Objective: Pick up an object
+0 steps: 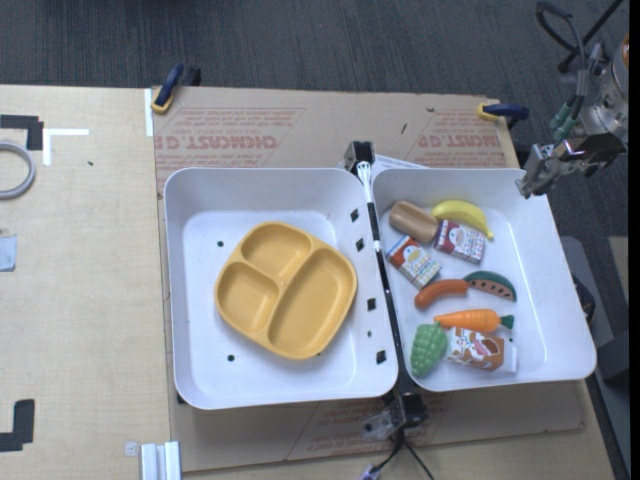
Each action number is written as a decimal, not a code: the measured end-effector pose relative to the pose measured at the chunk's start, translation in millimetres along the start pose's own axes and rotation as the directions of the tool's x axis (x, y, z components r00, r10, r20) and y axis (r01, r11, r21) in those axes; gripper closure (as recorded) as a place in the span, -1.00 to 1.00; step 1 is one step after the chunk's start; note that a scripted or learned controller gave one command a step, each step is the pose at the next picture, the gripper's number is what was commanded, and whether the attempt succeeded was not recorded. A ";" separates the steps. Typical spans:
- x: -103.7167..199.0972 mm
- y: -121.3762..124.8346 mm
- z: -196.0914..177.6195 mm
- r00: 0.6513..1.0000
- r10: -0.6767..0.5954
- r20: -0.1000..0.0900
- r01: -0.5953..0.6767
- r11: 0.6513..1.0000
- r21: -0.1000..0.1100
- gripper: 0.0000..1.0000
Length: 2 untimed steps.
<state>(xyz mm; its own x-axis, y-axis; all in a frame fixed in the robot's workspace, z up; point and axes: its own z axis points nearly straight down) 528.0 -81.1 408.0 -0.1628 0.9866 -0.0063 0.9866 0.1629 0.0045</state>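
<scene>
The pincer (545, 173) hangs at about 2 o'clock in the view, just over the upper right corner of the right bin (560, 268), above the rim rather than over the toys. Whether it is spread or closed I cannot tell (it shows as a small dark cluster at this angle), and nothing is visible held in it.

The candidates all lie in the right bin. A banana (462, 214) sits at 12 o'clock of the pile, with a brown bun (414, 221) just beside it at 10 o'clock. Below them are two small packets (414, 261), then a sausage (441, 292) and a melon slice (491, 286) side by side. A carrot (468, 319) lies under those, and at 6 o'clock a green fruit (428, 349) touches a pouch (480, 351). The left bin (190, 268) holds a yellow tray (286, 289).

The step in hand looks like the approach: no object has been chosen or touched yet. The next move calls for travelling toward 8 o'clock, into the bin, and descending over one item. The banana is nearest and fairly free on its upper side, so it seems the easier target; the crowded middle risks a pinch on two things at once.
</scene>
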 end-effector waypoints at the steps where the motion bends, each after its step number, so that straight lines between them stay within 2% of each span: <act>1: -0.5 1.1 -9.7 1.000 -0.001 0.002 0.001 1.000 -0.001 1.00; 2: -0.9 2.1 -19.2 1.000 -0.003 0.005 0.003 1.000 -0.003 1.00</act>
<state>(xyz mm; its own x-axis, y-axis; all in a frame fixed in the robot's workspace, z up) 530.2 -81.6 427.2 -0.1654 0.9862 -0.0109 0.9862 0.1655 0.0070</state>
